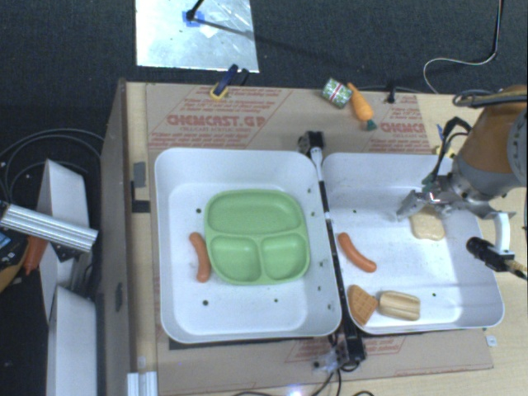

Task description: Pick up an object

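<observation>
The gripper (429, 198) hangs in the right bin (388, 176), the pale flat piece (428, 226) directly under it; whether the jaws are open, I cannot tell.

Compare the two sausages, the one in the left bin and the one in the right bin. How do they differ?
The left-bin sausage lies nearly straight up and down in the camera view, right beside the green divided plate. The right-bin sausage lies on a diagonal, alone on the bin floor near the divider. The left one bends slightly and looks slimmer. Both are orange-red, and both lie away from the gripper.
</observation>
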`<state>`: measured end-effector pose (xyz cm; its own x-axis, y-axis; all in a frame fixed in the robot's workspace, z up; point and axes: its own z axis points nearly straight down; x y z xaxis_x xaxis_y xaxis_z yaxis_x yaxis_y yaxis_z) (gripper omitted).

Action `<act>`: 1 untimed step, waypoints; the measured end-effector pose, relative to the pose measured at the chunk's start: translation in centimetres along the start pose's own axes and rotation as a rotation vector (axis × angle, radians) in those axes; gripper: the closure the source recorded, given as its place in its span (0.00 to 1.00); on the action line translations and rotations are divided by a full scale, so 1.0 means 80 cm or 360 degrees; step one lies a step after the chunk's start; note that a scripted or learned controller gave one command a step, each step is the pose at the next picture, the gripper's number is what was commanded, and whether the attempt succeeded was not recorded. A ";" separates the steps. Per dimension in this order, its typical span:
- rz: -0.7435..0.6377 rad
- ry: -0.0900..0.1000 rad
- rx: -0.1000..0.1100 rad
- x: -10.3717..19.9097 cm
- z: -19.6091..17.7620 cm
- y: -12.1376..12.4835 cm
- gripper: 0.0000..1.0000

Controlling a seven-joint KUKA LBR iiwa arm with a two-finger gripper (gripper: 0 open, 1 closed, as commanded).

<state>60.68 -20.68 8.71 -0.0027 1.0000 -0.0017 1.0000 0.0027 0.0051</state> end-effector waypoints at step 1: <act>-0.0002 -0.0001 -0.0001 0.000 -0.132 0.034 0.00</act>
<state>63.34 -20.65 19.28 -0.0042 1.0000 -0.0027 1.0000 0.0042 0.0058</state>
